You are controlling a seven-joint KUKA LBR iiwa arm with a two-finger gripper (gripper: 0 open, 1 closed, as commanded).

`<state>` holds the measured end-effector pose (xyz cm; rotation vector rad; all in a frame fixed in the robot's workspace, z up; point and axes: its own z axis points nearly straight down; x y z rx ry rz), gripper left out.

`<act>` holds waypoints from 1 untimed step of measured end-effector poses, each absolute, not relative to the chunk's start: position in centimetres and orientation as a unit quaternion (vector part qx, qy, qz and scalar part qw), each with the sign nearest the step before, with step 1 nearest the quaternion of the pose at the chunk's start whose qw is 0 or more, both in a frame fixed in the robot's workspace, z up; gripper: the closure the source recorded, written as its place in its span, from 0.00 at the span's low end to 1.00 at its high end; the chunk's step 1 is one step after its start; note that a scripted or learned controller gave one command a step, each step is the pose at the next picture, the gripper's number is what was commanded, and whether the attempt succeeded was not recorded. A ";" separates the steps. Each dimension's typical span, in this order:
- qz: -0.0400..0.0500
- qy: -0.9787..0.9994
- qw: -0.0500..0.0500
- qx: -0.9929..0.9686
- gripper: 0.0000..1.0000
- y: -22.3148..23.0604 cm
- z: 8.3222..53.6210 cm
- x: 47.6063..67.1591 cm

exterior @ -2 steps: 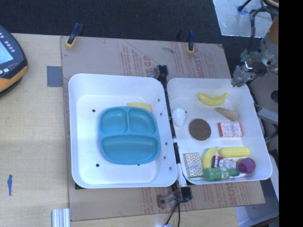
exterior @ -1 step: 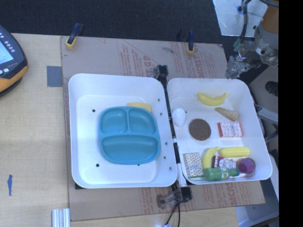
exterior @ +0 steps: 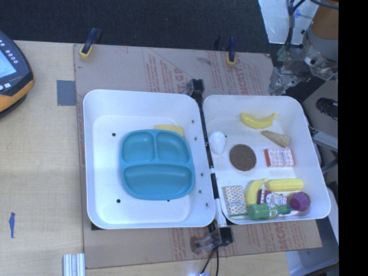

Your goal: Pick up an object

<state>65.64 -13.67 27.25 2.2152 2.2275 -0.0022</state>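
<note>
The right bin (exterior: 305, 119) holds a yellow banana (exterior: 257, 119), a tan cone-shaped piece (exterior: 276, 138), a brown round patty (exterior: 242, 157), a white egg-like piece (exterior: 217, 142), a red-and-white packet (exterior: 279, 157), a corn cob (exterior: 284, 184), a second banana (exterior: 253, 191), a cracker packet (exterior: 234, 200), a green bottle (exterior: 265, 211) and a purple piece (exterior: 299, 201). My gripper (exterior: 283, 80) hangs above the bench just beyond the right bin's far right corner, apart from every object. Nothing shows under it.
The left bin (exterior: 98, 154) holds a blue divided plate (exterior: 156, 164) with a yellow piece (exterior: 168, 129) behind it. Blue-and-yellow clamps (exterior: 88, 43) (exterior: 231, 50) pin the cardboard at the back. An orange-and-grey device (exterior: 11, 68) lies at the far left.
</note>
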 end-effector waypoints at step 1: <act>-0.002 0.710 -0.002 0.705 1.00 -11.5 25.3 65.6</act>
